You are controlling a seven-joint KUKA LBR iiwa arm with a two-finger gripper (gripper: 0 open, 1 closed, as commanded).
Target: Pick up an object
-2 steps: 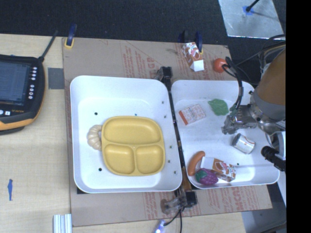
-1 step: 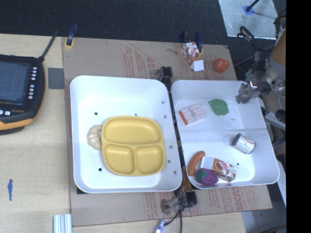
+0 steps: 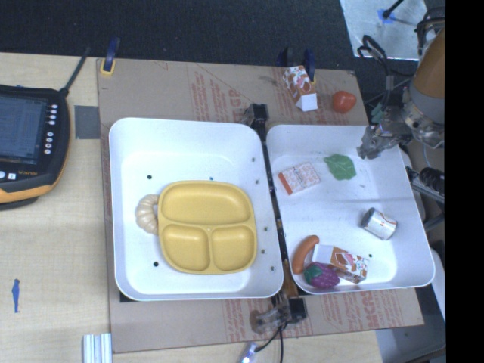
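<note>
The right bin holds a small red-and-white packet, a green leafy piece, a silver can on its side, a sausage, a purple bunch of grapes and a brown-and-white box. My gripper hangs over the bin's upper right corner, just right of the green piece and apart from it. Nothing shows in its grasp.
The left bin carries a yellow divided plate with a beige shell-like item at its left side. Behind the bins lie a small carton and a red tomato. A control pendant sits far left.
</note>
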